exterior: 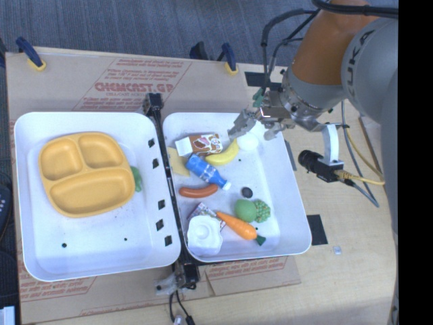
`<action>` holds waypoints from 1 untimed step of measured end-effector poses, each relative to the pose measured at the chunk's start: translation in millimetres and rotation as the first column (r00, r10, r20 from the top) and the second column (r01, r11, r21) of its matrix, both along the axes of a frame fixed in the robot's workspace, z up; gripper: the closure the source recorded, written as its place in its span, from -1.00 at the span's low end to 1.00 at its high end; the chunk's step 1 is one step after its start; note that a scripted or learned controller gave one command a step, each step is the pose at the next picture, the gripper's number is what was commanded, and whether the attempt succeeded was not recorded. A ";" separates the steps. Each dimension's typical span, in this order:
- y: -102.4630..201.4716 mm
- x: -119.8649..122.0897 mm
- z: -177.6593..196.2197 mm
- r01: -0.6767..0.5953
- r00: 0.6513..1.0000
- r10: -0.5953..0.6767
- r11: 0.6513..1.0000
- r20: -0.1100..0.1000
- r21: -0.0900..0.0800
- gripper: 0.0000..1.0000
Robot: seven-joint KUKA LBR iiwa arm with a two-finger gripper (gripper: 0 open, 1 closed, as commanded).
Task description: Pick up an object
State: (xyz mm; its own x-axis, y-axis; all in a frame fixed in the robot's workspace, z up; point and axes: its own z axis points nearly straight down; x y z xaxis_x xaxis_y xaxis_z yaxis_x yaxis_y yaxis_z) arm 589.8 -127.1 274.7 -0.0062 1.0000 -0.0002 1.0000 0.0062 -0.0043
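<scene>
Red print "CHEMCAST GP" on cardboard sheet [135, 80] under bins; smaller lines there unreadable. Partial "KU" on arm [358, 59].

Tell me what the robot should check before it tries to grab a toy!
1. Toys in reach: ok. The banana, bottle and sausage lie in the right bin.
2. Gripper over that bin: ok, it hangs at the bin's top edge, near the banana.
3. Gripper holding nothing: ok, no toy sits between its fingers.
4. Fingers wide enough: ok, they stand open.
5. Room around the banana: not ok, a snack pack and the bottle touch or crowd it.
6. Carrot free to lift: cannot tell, it lies against the broccoli and a white cup.
</scene>
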 end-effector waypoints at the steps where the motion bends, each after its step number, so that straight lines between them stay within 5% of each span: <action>1: -20.5 30.4 -141.6 -0.272 0.962 0.272 0.962 0.000 0.002 -1.00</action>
